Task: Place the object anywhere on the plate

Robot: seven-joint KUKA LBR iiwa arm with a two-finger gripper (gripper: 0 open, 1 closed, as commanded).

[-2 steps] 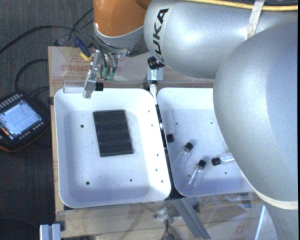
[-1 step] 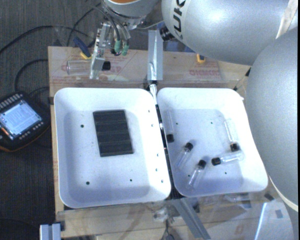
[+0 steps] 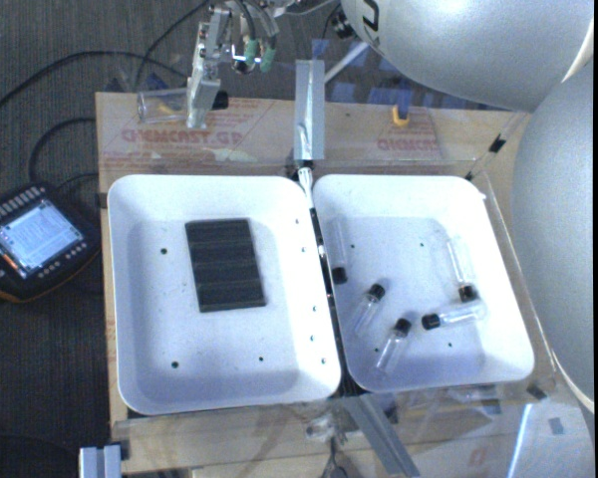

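Camera view, from the left: the teach pendant [image 3: 35, 237] lay on the floor beside the bench, screen lit. Next came the left bin [image 3: 140, 366], with the dark ridged plate [image 3: 224, 264] lying flat near its middle and nothing resting on it. Above that bin's far edge, over the bench board rather than over either bin, hung the gripper [image 3: 203, 103] — whether it was open or closed I could not tell from this slant, and I saw nothing I could call a held object in it.

Further right, the right bin [image 3: 498, 267] held the candidates: several clear vials [image 3: 371, 305] with black caps, scattered on its floor, some close together, all well apart from the plate. The arm [image 3: 478, 28] bulked over the upper right.

I judged the task at its start — no pick made yet. The next move called for swinging across to the right bin, choosing a vial with room around it, and lining the gripper across its narrow body before descending.
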